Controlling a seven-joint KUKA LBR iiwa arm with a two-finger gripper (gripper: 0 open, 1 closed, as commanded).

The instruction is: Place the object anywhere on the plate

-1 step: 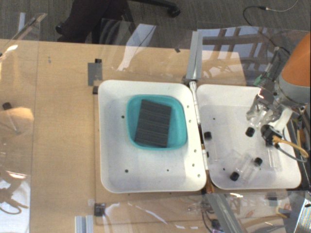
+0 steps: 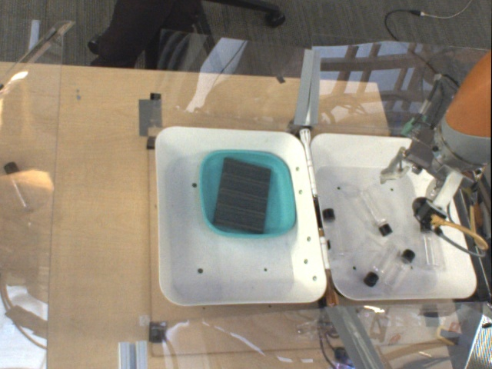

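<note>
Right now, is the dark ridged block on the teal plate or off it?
On it. The dark ridged block lies flat inside the teal plate, with teal rim showing around it, in the left bin.

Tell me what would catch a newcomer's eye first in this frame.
The teal plate in the left bin stands out most, with a dark ribbed rectangular block already lying flat on it. Next comes the arm's orange band at the right edge, above the right bin, with the gripper over that bin's far right part. Small clear pieces with black ends lie scattered in that bin.
</note>
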